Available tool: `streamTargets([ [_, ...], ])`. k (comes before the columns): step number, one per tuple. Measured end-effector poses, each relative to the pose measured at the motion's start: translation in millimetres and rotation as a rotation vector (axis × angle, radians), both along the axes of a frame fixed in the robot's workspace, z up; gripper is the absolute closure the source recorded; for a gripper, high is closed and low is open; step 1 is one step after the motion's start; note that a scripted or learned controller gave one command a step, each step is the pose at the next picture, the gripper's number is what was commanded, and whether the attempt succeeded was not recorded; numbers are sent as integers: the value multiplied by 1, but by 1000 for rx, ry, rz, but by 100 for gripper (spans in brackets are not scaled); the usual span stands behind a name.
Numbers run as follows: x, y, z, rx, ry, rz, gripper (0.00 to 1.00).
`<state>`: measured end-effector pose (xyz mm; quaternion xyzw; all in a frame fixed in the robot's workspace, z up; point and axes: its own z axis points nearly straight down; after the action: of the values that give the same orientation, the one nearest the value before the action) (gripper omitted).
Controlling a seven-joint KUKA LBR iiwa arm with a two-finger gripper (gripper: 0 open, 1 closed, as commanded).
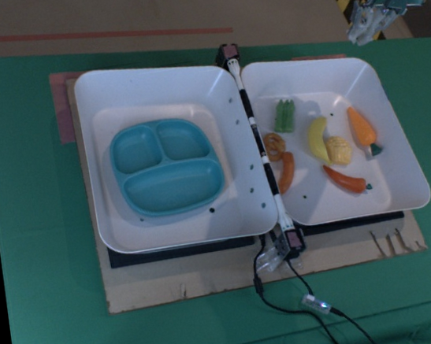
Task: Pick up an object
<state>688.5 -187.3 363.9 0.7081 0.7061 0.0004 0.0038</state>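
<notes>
1. Gripper (363, 23): you will find it at the upper right, above the bench (41, 231) and beyond the far right corner of the right bin (408, 180). It carries nothing, and whether its jaws are wide or narrow cannot be told from here.
2. Candidate objects: all lie in the right bin. Note the carrot (362, 129) near the right wall, the banana (317, 138) touching the corn piece (339, 150), the red pepper (347, 180) nearer the front, the green vegetable (285, 115) toward the back, and a pretzel-like ring (275, 146) just above an orange sausage shape (285, 172) beside the divider.
3. Handling: these look like toy foods, so you may judge them light, stiff and smooth, hence prone to slip.
4. Where to take hold: the carrot lies apart from its neighbours; close the jaws across its thick middle, square to its length.
5. Left bin (107, 222): holds a teal divided plate (167, 166).
</notes>
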Motion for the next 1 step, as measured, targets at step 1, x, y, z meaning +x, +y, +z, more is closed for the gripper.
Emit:
streamTargets([
  [1,12,19,-3,0,-1,0,100],
])
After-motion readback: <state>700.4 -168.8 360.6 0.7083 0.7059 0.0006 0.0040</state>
